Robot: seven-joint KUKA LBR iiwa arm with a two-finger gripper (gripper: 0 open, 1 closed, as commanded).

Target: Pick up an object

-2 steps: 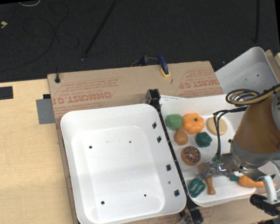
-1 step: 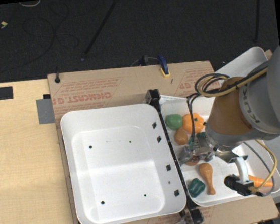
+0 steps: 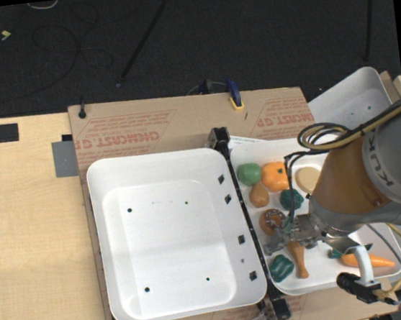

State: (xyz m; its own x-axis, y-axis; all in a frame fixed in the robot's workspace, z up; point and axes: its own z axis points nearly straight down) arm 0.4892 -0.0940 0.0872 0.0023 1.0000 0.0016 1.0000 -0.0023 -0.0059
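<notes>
The claw (image 3: 291, 233) is lowered into the right bin (image 3: 311, 285), amid crowded toy food; whether it is wide, narrow or holding anything cannot be told. A brown drumstick (image 3: 299, 258) lies just at its 6 o'clock, a green piece (image 3: 280, 266) at 7, a brown round piece (image 3: 272, 219) at 11. With things packed so closely, a neighbour could be nudged or two pinched together, and a rounded piece may slip free when lifted.
</notes>
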